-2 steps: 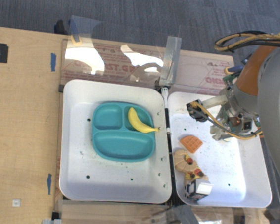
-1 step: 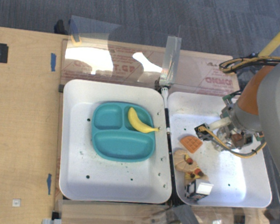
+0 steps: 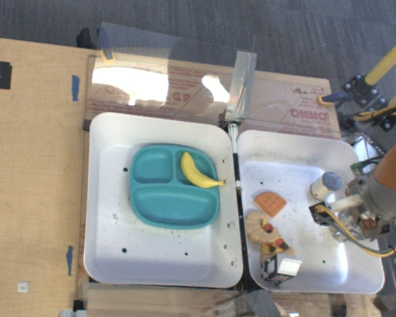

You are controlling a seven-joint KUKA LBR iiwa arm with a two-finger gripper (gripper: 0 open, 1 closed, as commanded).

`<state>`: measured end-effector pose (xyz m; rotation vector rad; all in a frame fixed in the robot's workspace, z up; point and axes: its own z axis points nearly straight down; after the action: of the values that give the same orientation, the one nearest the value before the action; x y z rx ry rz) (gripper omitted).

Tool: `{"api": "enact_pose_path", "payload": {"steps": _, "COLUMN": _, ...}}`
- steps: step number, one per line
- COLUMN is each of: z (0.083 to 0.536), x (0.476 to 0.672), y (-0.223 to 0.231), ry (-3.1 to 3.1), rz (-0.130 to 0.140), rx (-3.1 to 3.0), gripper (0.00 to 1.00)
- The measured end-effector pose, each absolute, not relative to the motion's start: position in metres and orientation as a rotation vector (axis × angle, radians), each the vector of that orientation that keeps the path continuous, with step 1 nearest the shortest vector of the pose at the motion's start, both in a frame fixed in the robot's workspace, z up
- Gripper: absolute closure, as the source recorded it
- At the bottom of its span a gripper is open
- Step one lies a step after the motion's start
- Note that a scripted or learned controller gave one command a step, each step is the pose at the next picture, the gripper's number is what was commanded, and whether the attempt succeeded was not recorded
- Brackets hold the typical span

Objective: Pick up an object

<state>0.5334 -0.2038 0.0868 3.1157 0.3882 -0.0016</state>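
Note:
My gripper (image 3: 344, 205) hangs low over the right side of the right bin (image 3: 311, 152), reaching in from the right. Just left of it lies a small cream object with a blue-grey round top (image 3: 327, 183), close to or touching the gripper. An orange waffle piece (image 3: 270, 203) lies in the middle of that bin. Below it sits a tan food toy with red spots (image 3: 262, 228). A small dark toy with a white block (image 3: 282, 264) rests near the front wall. I see nothing clearly held.
The left bin (image 3: 102, 200) holds a teal divided plate (image 3: 172, 204) with a yellow banana (image 3: 198, 172) in its upper right compartment. A clear plastic panel and metal post (image 3: 240, 88) stand behind the bins.

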Motion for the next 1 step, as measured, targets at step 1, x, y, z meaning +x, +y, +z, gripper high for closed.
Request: {"api": "enact_pose_path", "payload": {"steps": 1, "z": 0.1629, "x": 0.5375, "y": -0.0993, "ry": 0.342, "rz": 0.008, "rx": 3.127, "gripper": 1.00}}
